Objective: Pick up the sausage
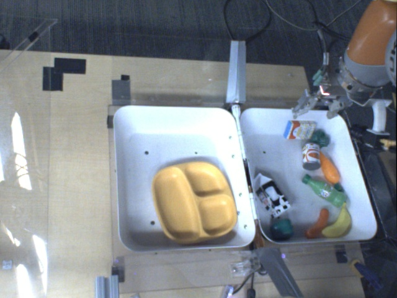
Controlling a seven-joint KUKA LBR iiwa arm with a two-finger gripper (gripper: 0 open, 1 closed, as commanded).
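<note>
The sausage (pixel 317 223), a short red-orange link, lies at the near right of the right bin (pixel 260 129), touching a yellow banana (pixel 339 223). My gripper (pixel 318 106) hangs over the far rim of that bin, well behind the sausage. It is open, fingers spread apart, and nothing is between them.
Also in the right bin: a small carton (pixel 299 129), a can (pixel 311 156), a carrot (pixel 329 168), a green bottle (pixel 326 190), a cow-patterned carton (pixel 273 197) and a dark green lump (pixel 282 228). A yellow divided tray (pixel 194 199) lies in the left bin (pixel 142 135).
</note>
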